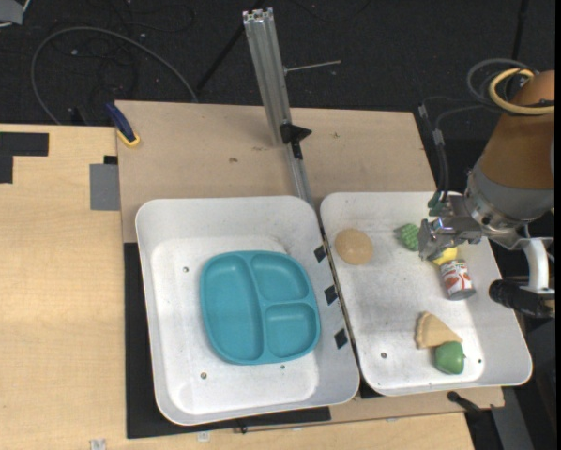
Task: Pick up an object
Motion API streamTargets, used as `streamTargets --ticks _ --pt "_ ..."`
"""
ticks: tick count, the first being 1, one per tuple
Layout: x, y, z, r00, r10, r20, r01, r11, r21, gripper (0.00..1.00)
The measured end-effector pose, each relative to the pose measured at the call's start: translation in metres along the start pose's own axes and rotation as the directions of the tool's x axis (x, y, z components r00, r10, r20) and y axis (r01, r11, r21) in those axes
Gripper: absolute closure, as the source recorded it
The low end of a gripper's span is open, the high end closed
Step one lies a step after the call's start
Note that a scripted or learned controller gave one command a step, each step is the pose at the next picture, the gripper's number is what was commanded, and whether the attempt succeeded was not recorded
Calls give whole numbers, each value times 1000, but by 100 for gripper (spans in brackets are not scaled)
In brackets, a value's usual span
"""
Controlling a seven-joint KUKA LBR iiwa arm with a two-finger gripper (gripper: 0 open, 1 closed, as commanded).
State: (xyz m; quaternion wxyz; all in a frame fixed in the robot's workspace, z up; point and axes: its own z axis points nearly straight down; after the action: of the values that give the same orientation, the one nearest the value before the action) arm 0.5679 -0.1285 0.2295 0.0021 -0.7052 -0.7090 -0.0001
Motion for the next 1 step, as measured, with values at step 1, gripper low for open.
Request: streamTargets --ticks 1 --pt "56 -5 12 1000 1 0 -1 1000 1 100"
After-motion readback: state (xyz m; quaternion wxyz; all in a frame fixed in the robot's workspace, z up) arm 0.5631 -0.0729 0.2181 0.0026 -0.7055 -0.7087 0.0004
